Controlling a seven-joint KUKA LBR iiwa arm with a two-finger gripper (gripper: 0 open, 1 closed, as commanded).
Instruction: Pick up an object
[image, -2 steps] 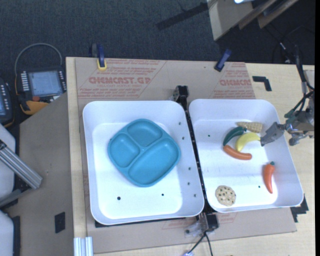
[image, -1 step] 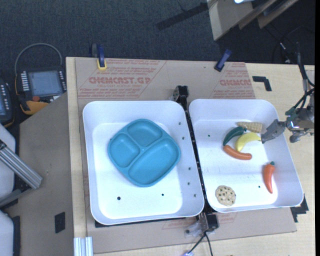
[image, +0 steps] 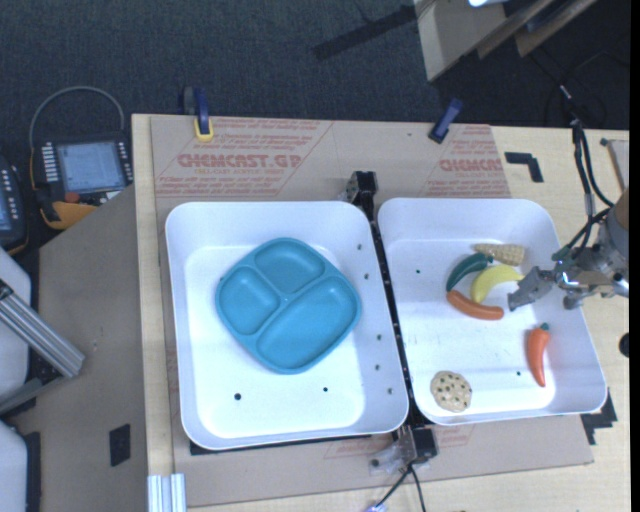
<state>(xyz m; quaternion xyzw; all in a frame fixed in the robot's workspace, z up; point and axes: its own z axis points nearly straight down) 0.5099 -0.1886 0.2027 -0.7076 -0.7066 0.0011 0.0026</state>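
The brown board (image: 330, 160) that lies on the bench under the two bins carries red print. Behind the left bin it seems to read "CHEMCAST G.P", though the last letters are not sharp, and above it runs a line of smaller red text that is too small to read. Behind the right bin the same print comes again, partly hidden and blurred.

Grey metal pincer (image: 527, 290), black cables
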